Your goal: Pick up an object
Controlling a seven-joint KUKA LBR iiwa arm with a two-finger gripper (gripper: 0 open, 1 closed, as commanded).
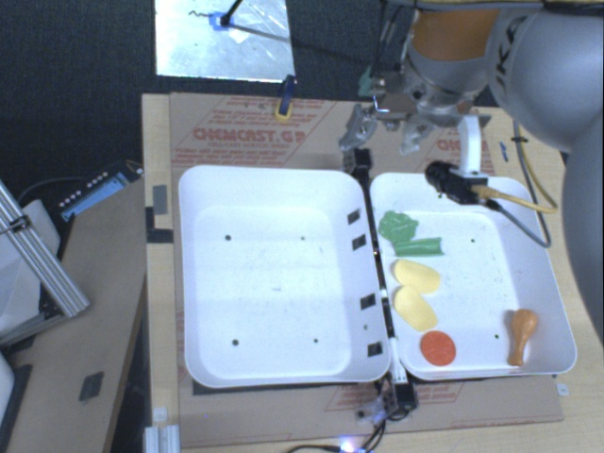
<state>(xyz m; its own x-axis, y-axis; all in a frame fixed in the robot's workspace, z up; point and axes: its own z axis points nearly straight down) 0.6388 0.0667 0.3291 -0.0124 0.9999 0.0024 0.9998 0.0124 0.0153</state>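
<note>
You have one worktop (236,125) carrying two shallow white bins side by side. The left bin (274,272) shows bare white floor with a few small dark dots. The right bin (500,243) holds all the loose objects, five in count, gathered along its left and lower parts.

By size: one green leafy piece (408,233) lies near the bin's upper left, close to the divider between the bins. Just below it sit two pale yellow oval pieces, the upper one (417,276) touching or nearly touching the lower one (411,306). One tan drumstick-shaped piece (521,334) lies near the lower right wall, well apart from the rest. One round orange-red disc (438,348) rests near the front wall, just below the lower yellow piece.

Your one arm (510,26) enters from the upper right, grey with its orange band (453,17) above the wrist. It hangs over the far edge of the bins, above the divider's top end. The claw (382,135) points downward, its two fingers spread apart with nothing between them. It stands clear of every object, nearest the green piece.
</note>
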